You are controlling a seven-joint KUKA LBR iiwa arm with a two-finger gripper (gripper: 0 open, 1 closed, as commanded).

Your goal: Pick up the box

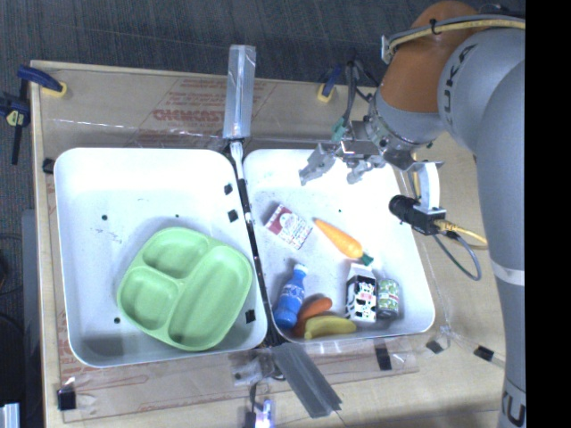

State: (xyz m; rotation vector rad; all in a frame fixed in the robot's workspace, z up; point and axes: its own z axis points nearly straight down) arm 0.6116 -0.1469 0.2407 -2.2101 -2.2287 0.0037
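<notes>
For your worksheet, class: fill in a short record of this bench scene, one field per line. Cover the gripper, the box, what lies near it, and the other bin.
gripper: open, above the right bin's far end, holding nothing
box: red and white, lying flat in the right bin
near the box: carrot beside it
left bin: holds a green divided plate

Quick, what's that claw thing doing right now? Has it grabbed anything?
Gripper: open, holding nothing; it hangs above the far end of the right bin, apart from the box.
</notes>
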